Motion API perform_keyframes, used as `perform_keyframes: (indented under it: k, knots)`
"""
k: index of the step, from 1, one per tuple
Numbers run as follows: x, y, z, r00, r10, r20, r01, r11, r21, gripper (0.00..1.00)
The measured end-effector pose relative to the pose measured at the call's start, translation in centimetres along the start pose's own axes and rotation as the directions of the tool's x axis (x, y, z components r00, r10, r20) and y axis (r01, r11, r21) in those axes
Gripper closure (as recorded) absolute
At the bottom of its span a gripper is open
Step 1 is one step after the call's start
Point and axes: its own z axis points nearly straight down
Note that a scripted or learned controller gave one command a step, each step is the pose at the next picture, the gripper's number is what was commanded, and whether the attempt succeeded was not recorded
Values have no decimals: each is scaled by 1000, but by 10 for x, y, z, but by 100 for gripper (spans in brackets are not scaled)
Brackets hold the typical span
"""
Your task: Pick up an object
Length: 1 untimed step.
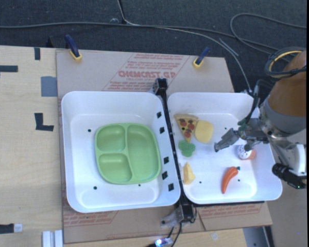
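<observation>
Nearest the camera, the cardboard sheet (144, 71) lies on the wooden bench (20, 153), held at its far edge by two blue-and-yellow clamps (72, 48). Two white bins sit on it side by side. Left bin (74, 112): a green divided plate (127, 153). Right bin (262, 189): orange chili pepper (228, 179) near the front, a pale yellow piece (188, 174) by the dividing wall, then a green piece (186, 148), a pizza slice (186, 125) and a yellow piece (204, 131). Gripper (222, 144) hangs over the right bin's middle, fingers slightly parted, nothing between them. Beyond the bench, dark carpet (195, 4) with black cables (144, 24).
</observation>
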Motion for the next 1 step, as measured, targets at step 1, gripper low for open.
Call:
perform_keyframes:
  k: [1]
  knots:
    - [0, 1, -2, 1000, -1, 1, 1, 1000, -4, 0]
